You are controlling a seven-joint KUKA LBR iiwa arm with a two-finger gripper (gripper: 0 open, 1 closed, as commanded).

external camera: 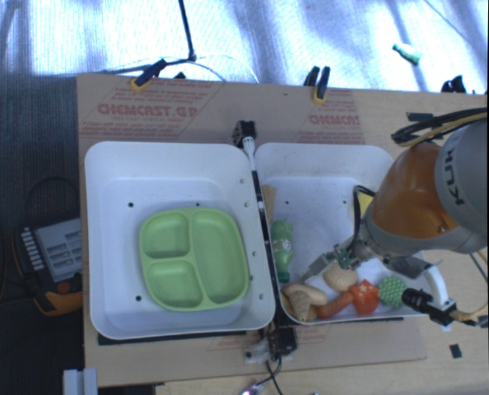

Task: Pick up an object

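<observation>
green bottle (281, 245): lies in the right bin (327, 171) by its left wall, long way up-down.
arm (426, 204): comes from the right, bent low over toys.
claw (343, 257): can't tell if apart or together.

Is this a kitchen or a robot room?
Most likely a robot test lab. A grey arm with an orange band reaches over two shallow white plastic bins, one bearing a green divided plastic plate, on a clamped brown cardboard sheet.

Red "CHEMCAST GP" print marks the brown board (146, 110); "KU" on the arm (467, 188).
</observation>
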